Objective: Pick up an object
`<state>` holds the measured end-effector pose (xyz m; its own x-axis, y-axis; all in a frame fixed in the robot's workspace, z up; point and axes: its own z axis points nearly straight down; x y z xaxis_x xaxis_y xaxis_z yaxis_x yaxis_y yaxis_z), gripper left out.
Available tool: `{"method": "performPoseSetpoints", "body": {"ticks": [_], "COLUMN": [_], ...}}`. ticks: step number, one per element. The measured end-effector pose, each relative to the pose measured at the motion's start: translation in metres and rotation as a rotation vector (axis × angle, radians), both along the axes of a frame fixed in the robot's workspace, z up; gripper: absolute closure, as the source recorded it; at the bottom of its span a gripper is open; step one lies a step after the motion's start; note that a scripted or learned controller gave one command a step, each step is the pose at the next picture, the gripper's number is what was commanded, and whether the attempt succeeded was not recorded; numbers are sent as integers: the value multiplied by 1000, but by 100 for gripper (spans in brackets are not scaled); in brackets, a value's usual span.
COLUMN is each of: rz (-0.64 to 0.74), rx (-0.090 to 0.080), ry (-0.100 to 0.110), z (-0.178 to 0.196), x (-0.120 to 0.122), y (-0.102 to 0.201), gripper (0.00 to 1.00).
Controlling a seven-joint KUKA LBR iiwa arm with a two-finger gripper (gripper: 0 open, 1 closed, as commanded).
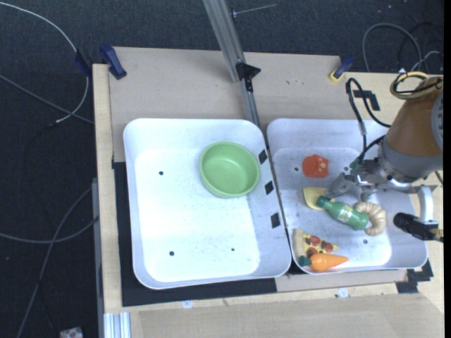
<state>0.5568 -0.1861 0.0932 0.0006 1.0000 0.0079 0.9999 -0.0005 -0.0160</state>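
Camera view: claw (350,182), apparently open, above green bottle (344,213) near right bin's (282,136) middle.

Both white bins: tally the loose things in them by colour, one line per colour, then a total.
Green: 2, the round green plastic bowl in the left bin and the green toy bottle in the right.
Red: 1, the red toy tomato.
Orange: 1, the orange toy carrot.
Yellow: 2, the yellow wedge and the pizza slice.
Tan: 1, the tan curved pastry.
Total: 7
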Motion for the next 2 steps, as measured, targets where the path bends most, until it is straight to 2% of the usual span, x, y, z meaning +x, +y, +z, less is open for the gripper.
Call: {"method": "performPoseSetpoints", "body": {"ticks": [1, 2], "rz": [-1, 0], "rx": [1, 2], "ry": [-4, -7], "z": [3, 15], "x": [0, 1], "y": [1, 1], "gripper": [0, 100]}}
